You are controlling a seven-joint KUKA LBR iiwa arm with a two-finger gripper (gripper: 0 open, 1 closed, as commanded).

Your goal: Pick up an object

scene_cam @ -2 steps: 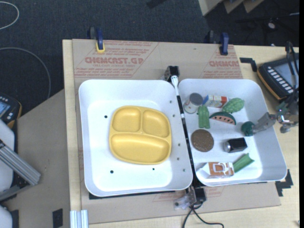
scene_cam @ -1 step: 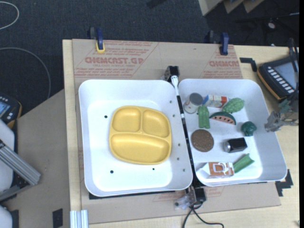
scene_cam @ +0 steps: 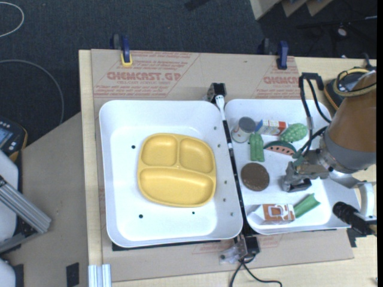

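In the right bin [scene_cam: 323, 223] lie a brown round disc [scene_cam: 255, 176], a green stick-shaped piece [scene_cam: 257, 147], a grey round piece [scene_cam: 246, 125], a watermelon slice [scene_cam: 280, 147], a green leafy piece [scene_cam: 294, 131], a small red and white packet [scene_cam: 274, 126], a green block [scene_cam: 306, 204] and a white and orange packet [scene_cam: 276, 212]. My gripper [scene_cam: 295, 182] is down in this bin, right of the brown disc and just above the green block. I see nothing clearly held between its dark fingers.
A yellow three-compartment plate [scene_cam: 177, 169] sits in the left bin [scene_cam: 119, 208]. The arm's orange band [scene_cam: 356, 118] hangs over the right bin's right side. Clamps [scene_cam: 125, 48] hold the cardboard bench at the back.
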